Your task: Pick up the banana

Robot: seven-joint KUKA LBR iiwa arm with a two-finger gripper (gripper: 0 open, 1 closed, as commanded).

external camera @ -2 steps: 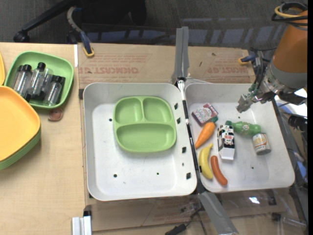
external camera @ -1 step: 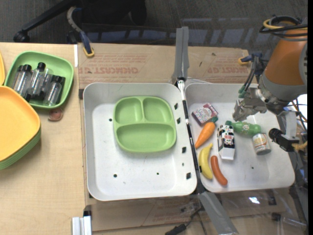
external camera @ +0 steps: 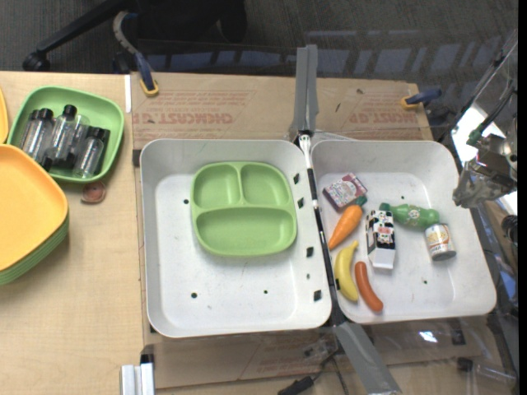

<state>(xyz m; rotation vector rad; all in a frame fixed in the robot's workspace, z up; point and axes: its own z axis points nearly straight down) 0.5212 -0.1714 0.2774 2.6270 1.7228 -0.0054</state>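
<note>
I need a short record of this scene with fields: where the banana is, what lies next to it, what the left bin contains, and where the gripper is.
banana: yellow banana in the right bin, near its left wall
neighbours: carrot above it, sausage to its right, milk carton further right
left bin: left bin holds a green divided plate
gripper: gripper at the right bin's right rim, away from the banana

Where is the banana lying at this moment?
The banana lies in the right bin, near its left wall, just below the carrot and beside the sausage.
</note>
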